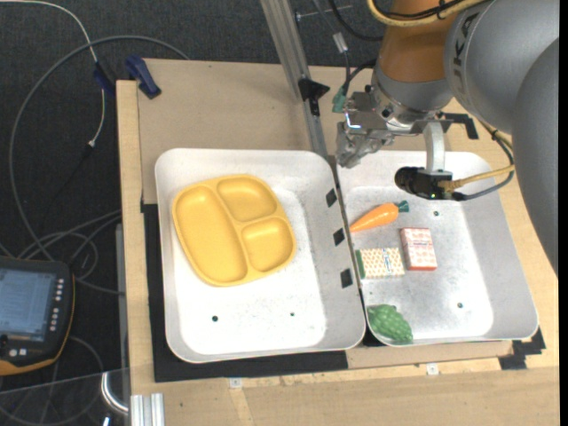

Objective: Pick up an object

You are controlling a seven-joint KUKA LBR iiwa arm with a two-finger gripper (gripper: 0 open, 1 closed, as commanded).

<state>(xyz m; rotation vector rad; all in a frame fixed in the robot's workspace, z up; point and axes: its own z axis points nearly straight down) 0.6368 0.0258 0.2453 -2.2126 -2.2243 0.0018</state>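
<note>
- Hovering over the right bin [497,238] top-left corner we see the gripper [355,149] — its grip state we cannot tell.
- Carrot [374,216] lies just below it, apart.
- Red box [418,248], patterned box [382,262], green item [390,323] nearer us.
- Yellow divided plate [232,229] — left bin [177,309].

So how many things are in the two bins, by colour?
Yellow: 1, the tray in the left bin
Orange: 1, the carrot
Red: 1, the red box
White: 1, the patterned box
Green: 1, the leafy thing
Total: 5, four of them in the right bin
</note>
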